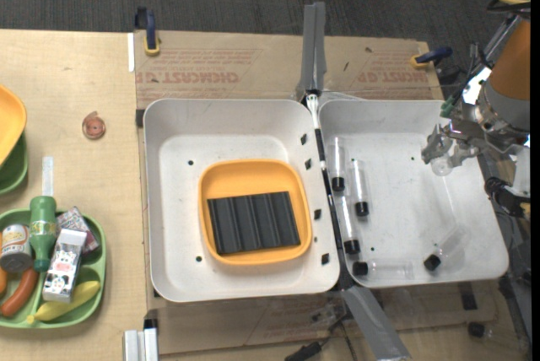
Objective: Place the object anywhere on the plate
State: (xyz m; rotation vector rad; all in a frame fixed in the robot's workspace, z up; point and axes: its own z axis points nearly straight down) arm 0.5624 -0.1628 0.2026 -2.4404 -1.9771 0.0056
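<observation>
A rounded square orange plate carrying a dark ribbed slab sits centred in the left bin. The right bin holds clear plastic vials with black caps — three along its left wall, others along its near edge, its smooth white middle open. The gripper hangs near that bin's far right corner, seemingly clasping a clear vial, well apart from the plate.
</observation>
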